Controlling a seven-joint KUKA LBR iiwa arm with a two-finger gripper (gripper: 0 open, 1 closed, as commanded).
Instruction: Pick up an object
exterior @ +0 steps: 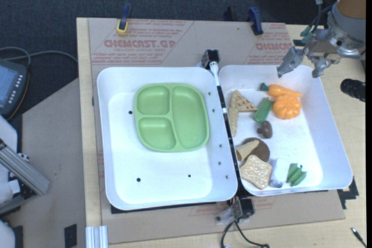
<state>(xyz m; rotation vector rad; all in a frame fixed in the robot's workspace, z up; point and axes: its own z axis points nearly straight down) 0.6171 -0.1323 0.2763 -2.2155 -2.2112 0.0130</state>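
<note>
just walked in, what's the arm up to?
The KUKA arm reaches in from the right with its end effector open above the far edge of the right bin, holding nothing. Closest beneath it are an orange pumpkin-like toy and a carrot. Crackers, bread and green pieces also lie in that bin. The left bin holds a green divided plate. No pick yet.

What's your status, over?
Claw open, holding nothing, above right bin's far edge. Orange pumpkin nearest, carrot against it. Nothing between.
</note>
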